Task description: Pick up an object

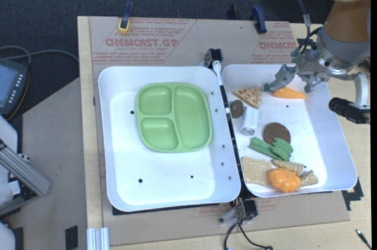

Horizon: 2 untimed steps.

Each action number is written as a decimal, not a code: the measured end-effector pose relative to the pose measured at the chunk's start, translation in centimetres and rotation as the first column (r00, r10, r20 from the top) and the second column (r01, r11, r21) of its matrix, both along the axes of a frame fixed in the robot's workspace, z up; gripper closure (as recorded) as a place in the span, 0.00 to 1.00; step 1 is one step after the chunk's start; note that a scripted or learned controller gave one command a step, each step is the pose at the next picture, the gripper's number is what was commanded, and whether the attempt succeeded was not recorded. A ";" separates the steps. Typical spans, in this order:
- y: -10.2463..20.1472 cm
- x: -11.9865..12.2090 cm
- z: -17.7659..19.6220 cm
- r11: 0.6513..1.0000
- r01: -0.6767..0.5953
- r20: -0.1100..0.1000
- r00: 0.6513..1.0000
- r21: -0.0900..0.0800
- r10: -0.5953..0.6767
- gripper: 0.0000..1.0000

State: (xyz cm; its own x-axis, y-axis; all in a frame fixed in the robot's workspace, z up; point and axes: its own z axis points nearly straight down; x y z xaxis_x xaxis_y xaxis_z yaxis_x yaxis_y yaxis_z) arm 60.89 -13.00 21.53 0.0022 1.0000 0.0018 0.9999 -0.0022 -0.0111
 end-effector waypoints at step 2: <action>0.1 0.1 -3.7 1.000 -0.002 0.005 1.000 0.000 0.002 0.00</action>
State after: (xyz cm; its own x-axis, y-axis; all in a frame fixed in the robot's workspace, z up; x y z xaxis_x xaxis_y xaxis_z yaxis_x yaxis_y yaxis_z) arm 61.00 -12.92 17.86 0.0001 1.0000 0.0013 1.0000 -0.0001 -0.0065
